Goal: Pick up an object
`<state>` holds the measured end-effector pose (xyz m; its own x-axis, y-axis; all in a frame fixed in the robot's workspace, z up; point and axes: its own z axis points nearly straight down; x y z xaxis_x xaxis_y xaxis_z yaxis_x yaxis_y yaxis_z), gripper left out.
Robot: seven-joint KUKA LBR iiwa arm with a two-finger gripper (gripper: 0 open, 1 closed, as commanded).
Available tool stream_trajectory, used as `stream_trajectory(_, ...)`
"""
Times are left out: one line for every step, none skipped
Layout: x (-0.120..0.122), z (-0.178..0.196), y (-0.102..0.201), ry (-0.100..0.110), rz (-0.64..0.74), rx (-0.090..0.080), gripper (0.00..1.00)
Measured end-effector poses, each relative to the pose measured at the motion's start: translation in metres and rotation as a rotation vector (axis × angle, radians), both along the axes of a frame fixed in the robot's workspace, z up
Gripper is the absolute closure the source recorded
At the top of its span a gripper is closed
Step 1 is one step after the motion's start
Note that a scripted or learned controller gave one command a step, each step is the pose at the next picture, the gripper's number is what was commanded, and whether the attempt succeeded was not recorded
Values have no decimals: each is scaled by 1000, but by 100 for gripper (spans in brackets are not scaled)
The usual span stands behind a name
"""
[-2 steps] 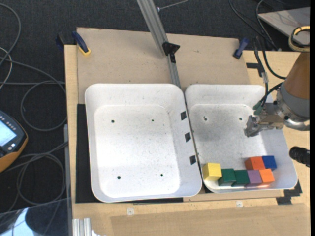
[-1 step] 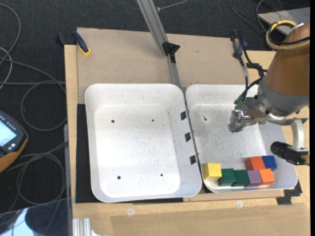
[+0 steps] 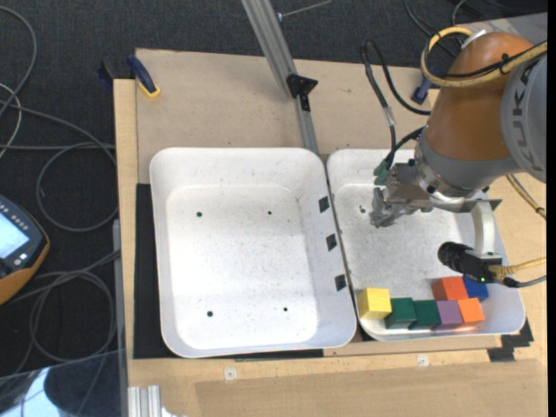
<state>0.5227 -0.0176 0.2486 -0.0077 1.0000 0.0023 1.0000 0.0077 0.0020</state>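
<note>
Orange-banded arm [image 3: 478, 102], partial "UK" lettering — gripper [image 3: 382, 215] above right bin [image 3: 382, 250]

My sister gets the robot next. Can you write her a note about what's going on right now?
Gripper: over the right bin, nothing seen held; open or shut is unclear.
Blocks: a cluster at the right bin's near edge: yellow, two green, purple, orange, red.
Left bin: no blocks.
Done: nothing picked.
Left: pick one block; yellow is the end one.
</note>
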Motion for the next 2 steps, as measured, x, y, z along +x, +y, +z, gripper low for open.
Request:
stream_trajectory(0,8,55,0,0,0,100)
stream_trajectory(2,-6,103,6,-1,0,100)
